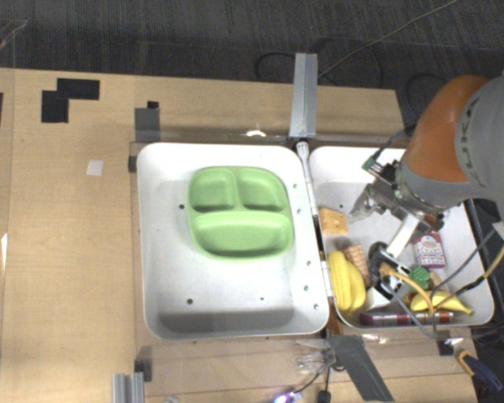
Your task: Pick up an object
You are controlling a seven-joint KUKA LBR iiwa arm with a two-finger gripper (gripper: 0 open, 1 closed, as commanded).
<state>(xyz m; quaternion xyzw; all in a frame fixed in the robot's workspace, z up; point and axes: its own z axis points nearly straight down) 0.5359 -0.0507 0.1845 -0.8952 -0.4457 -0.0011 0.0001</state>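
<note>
Gripper (372, 200) hangs low over the right bin (340, 175), where graspable clutter like the banana (346, 282) lies; its closure cannot be told.

My pick candidates lie in the camera view's right bin (340, 179). A yellow corn cob (346, 280) lies lengthwise along the left wall, with a tan cracker (332, 222) flat just beyond it. A yellow banana (443, 302) and a dark red marker (395, 317) lie along the near wall.

arm (479, 133): running off the right edge, its upper part going unseen.
right bin (336, 168): lying partly hidden under the arm along its far right side.
small packet (428, 250): showing print too small to read.
</note>
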